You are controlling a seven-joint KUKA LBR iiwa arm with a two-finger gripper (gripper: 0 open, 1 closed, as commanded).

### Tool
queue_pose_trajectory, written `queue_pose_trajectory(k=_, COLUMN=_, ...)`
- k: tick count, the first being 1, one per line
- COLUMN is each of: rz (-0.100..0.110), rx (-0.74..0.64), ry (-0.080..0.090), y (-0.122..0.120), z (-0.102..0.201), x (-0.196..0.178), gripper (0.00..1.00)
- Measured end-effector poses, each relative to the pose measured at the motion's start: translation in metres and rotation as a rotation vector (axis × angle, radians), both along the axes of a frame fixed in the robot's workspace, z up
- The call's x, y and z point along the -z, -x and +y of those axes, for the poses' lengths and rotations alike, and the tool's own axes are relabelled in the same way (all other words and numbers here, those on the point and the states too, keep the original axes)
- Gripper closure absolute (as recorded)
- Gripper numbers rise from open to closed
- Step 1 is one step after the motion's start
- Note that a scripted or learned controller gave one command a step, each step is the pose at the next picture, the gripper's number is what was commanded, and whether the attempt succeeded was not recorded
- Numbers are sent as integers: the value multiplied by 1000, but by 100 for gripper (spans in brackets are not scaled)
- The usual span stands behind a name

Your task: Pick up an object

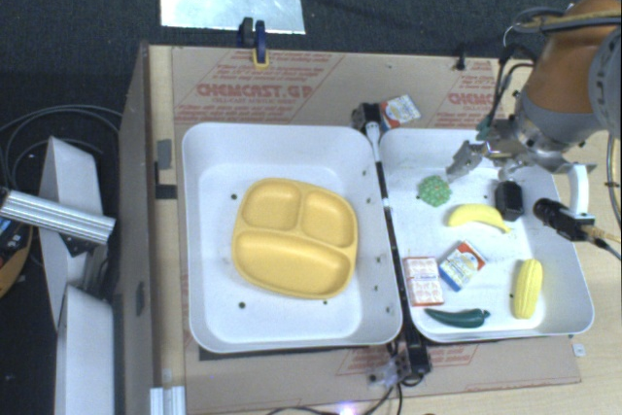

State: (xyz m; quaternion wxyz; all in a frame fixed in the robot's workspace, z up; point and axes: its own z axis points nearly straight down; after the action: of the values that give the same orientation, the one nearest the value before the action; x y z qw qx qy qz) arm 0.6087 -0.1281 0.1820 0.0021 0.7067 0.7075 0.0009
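Objects for picking sit in the right white plastic bin [581, 306]: a bumpy green broccoli-like toy [434, 190] near its upper left, a yellow plastic banana [478, 217] just right of it, a small red-and-white carton [461, 264] and a flat red-and-white packet [422, 280] at lower centre, a dark green pepper [459, 317] along the lower edge, and a yellow corn cob [527, 288] by the lower right wall. I see open floor in the bin's upper left corner and between the banana and the corn. My end effector [470, 156] hangs over the upper middle of this bin, above the green toy, holding nothing; I cannot tell how far open it is. The left white bin [209, 238] carries a yellow three-compartment plastic tray [294, 237] at its centre, bare floor all round.
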Motion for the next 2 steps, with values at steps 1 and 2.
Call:
queue_pose_trajectory(k=1, rz=4, rx=-3, ry=-1, y=-8, z=22, x=59, gripper=0)
queue_pose_trajectory(k=2, rz=3, rx=-4, ry=-1, y=-26, z=15, x=98, gripper=0)
